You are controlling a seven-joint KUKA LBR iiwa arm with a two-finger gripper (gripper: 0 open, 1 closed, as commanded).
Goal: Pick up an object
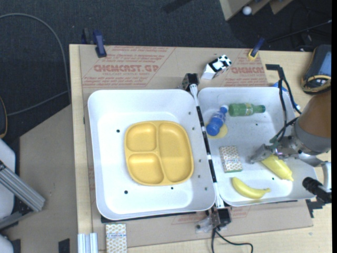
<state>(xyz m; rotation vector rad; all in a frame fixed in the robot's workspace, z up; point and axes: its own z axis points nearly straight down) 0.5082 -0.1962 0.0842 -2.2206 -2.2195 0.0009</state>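
hovering gripper [261, 155] beside banana [277, 167]

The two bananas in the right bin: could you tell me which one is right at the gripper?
The upper right banana, lying right at the gripper by the bin's right side. The other banana lies apart, lower, near the front edge.

- Left bin [100, 141]: yellow divided plate [158, 153] fills the centre; only bare margins around it.
- Right bin [263, 96]: blue bottle [216, 122] and green bottle [245, 109] crowd the upper part.
- Patterned packet [230, 158] sits lower left of the right bin, banana [249, 188] along the bottom.
- Arm [316, 123] blocks the right side, over a second yellow piece [279, 167].
- Open floor: middle of the right bin, between bottles and packet.
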